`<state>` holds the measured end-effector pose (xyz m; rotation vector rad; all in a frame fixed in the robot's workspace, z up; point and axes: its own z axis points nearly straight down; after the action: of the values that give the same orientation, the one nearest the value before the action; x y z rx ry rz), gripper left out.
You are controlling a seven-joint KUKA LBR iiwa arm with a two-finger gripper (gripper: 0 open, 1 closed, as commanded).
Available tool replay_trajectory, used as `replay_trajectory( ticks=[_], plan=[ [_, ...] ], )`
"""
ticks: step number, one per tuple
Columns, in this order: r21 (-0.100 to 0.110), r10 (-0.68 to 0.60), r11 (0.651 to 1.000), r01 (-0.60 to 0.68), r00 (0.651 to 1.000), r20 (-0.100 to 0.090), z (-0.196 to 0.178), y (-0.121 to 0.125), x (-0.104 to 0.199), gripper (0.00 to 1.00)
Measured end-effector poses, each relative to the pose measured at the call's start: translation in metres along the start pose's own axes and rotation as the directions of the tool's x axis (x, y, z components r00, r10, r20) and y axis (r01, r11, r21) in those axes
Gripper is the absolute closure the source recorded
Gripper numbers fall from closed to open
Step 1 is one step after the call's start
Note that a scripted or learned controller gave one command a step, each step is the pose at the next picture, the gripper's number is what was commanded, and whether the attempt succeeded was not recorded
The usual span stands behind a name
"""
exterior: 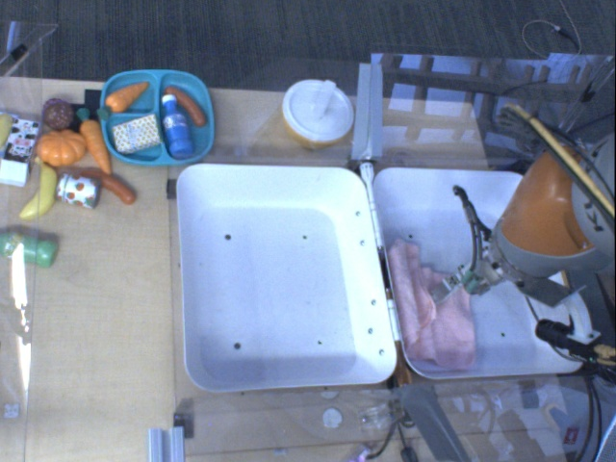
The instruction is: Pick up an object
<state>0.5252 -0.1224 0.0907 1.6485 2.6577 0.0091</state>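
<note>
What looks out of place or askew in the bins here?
Only the pink cloth stands out: it lies crumpled against the left wall of the right bin, with the gripper low over it. Nothing looks spilled or damaged.

The arm (563, 219) is grey, with a broad orange band shaped like a cone above the wrist. A thin black cable loops along its near side. The gripper (460, 283) at the tip is small, dark metal with greenish bits.
</note>
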Motion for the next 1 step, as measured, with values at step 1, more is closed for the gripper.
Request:
replay_trajectory(
  ticks=[1],
  plan=[
    [-0.001, 0.166, 0.986, -0.166, 0.986, 0.002, 0.0000, 0.0225, 0.0218, 0.00]
  ],
)
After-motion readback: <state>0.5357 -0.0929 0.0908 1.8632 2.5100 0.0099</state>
